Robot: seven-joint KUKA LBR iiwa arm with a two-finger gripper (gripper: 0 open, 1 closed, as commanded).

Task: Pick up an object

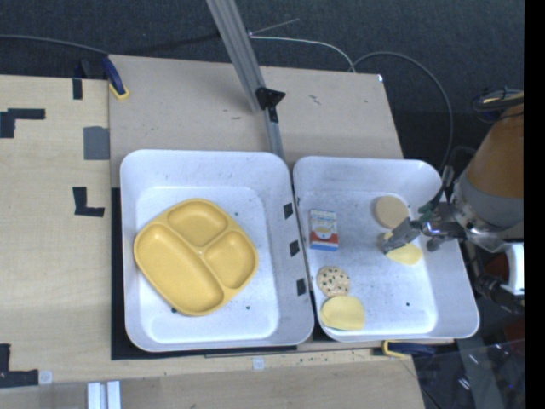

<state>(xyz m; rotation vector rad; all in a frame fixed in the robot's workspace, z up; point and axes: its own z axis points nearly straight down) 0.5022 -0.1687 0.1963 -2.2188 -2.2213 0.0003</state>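
Yellow piece (pixel 407 255) lies flat, long axis left-right, touching gripper (pixel 397 239); grip state unclear.

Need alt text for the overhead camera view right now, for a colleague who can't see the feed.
The gripper sits low in the right bin, beside a tan disc and a pale yellow piece. That bin also holds a small carton, a cookie and a yellow round piece. The left bin holds a yellow divided plate.
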